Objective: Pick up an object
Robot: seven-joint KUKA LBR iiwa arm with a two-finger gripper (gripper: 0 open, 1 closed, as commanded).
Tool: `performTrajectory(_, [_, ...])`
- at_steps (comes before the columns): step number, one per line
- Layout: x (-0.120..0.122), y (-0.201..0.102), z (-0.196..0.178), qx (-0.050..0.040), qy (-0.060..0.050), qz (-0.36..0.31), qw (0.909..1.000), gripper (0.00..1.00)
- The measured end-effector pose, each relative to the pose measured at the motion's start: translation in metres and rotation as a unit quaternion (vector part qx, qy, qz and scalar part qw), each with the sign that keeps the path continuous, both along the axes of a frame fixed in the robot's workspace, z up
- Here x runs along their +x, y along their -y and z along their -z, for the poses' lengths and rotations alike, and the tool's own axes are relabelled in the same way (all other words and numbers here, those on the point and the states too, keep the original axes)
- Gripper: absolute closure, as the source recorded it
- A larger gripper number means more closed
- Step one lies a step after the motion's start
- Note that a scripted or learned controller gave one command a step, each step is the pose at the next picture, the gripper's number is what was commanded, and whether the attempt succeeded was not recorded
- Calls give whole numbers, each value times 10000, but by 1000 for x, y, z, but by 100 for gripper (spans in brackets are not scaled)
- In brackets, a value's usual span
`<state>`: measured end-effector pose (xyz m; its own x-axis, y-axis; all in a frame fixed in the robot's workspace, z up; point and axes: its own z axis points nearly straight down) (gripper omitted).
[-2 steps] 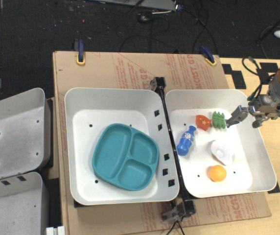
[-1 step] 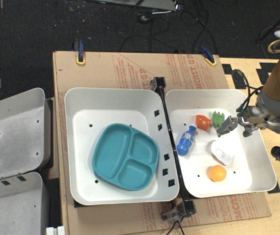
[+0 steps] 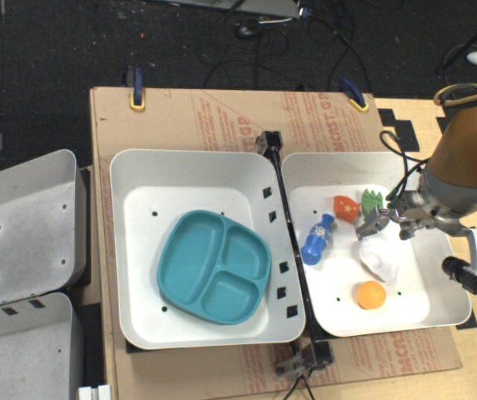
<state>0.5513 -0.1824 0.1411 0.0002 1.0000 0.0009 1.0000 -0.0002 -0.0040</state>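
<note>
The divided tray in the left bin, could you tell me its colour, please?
Teal, seen plainly in the camera view: the divided tray.

Crumpled white object [image 3: 380, 259] in right bin, beside orange ball [image 3: 371, 295]

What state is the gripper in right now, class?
Gripper: above the right white bin, over the crumpled white object; open or shut cannot be told.

**Bin count, one pass**

Two white bins sitting on the bench: left bin [image 3: 130, 223], right bin [image 3: 414, 307]. Left one carrying one teal divided plate [image 3: 213, 267]. Right one carrying one blue bottle [image 3: 317, 239], one orange ball [image 3: 371, 295], one red piece [image 3: 346, 208], one green piece [image 3: 374, 199], one white lump [image 3: 380, 257].
</note>
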Motion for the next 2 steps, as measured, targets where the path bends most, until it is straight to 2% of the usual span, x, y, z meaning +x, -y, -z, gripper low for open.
performTrajectory(1, [-1,-1,51,-2,6,3,10000,0])
performTrajectory(2, [2,-1,36,-3,48,2,10000,100])
